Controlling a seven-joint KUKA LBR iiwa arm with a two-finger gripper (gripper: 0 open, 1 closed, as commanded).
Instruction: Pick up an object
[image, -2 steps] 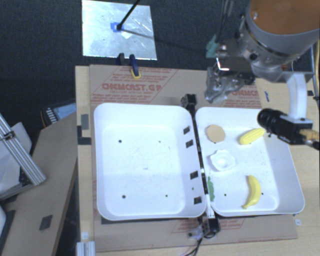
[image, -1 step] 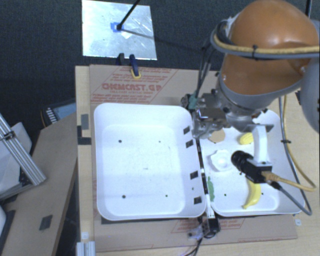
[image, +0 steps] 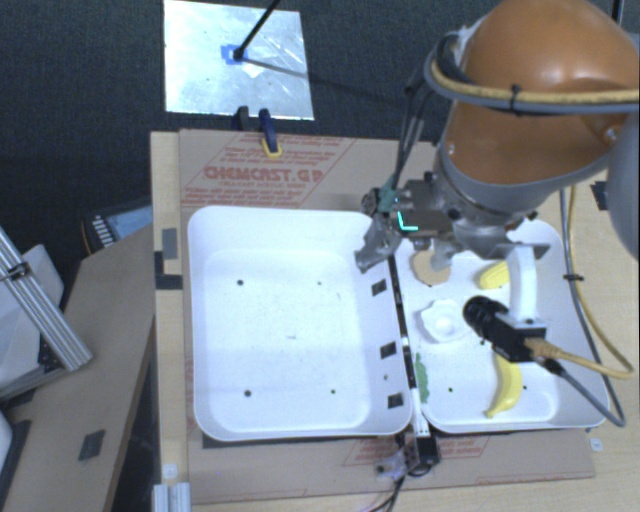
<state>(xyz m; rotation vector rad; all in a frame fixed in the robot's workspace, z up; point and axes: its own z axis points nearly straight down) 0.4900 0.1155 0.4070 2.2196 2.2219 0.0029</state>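
My gripper (image: 377, 246) hangs over the ridge between the two bins, near their far end, under the big orange wrist band. In the right bin (image: 560, 400) lie a tan round piece (image: 431, 268), a small yellow piece (image: 493, 275), a white lumpy object (image: 440, 321) and a yellow banana (image: 507, 386). The tan piece sits just right of the gripper, partly hidden by the wrist. Nothing shows in the gripper's grasp.
The left bin (image: 285, 330) is a wide white tray with small dark dots on its floor. A thin green strip (image: 422, 380) lies along the right bin's left wall. Black clips (image: 389, 350) line the ridge. Cardboard (image: 265, 170) lies under both bins.
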